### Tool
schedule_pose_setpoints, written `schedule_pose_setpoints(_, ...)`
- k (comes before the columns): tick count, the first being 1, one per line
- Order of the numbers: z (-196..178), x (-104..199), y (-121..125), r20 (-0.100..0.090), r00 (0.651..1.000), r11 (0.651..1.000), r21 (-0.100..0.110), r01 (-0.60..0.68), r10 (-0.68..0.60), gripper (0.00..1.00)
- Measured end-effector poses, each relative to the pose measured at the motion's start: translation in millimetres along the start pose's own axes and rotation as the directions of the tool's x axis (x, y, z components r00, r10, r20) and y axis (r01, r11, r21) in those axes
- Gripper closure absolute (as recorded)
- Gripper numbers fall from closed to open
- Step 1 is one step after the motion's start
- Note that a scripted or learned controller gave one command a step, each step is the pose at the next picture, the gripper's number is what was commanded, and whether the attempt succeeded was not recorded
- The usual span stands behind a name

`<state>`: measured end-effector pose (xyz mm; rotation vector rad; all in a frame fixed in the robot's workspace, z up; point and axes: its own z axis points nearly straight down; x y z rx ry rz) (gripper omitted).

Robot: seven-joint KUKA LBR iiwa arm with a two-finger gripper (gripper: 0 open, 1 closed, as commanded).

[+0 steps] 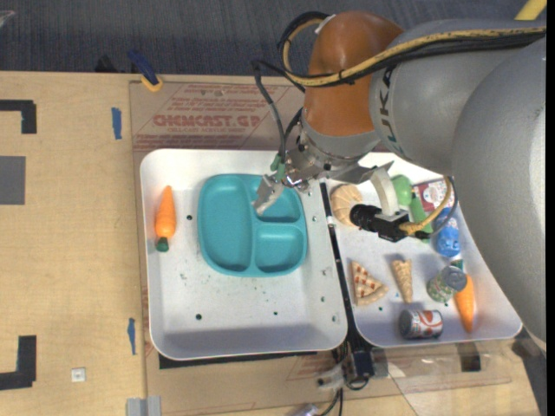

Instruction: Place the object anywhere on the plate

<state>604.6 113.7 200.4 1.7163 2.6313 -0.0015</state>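
Note:
A teal divided plate (247, 232) lies in the left bin (243, 323). My gripper (267, 196) hangs over the plate's upper right compartment, reaching in from the right under the orange wrist band. Nothing large shows at its tip. A small green bit sits close to the gripper's body, and I cannot tell what it is. An orange toy carrot (165, 216) lies left of the plate in the same bin, well away from the gripper.
The right bin (494, 319) holds a pizza slice (366, 282), a cone (403, 279), a soda can (421, 322), a second carrot (466, 306), a blue item (447, 237), a green bottle (401, 189) and a round pastry (346, 203).

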Motion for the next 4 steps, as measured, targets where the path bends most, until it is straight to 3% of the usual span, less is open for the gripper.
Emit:
schedule_pose_setpoints(1, 0.0, 0.0, 0.0, 0.0, 1.0, 1.0, 0.0, 0.0, 0.0, 0.0)
schedule_pose_setpoints(2, -11.1, -0.3, 1.5, 0.002, 1.0, 1.0, -0.005, 0.001, -0.001, 1.0)
schedule_pose_setpoints(3, -3.6, 84.5, -2.4, -0.001, 0.877, 0.877, 0.004, -0.481, 0.481, 1.0)
schedule_pose_setpoints(4, -4.1, 82.6, -2.5, 0.0, 0.876, 0.876, 0.003, -0.483, 0.483, 0.0)
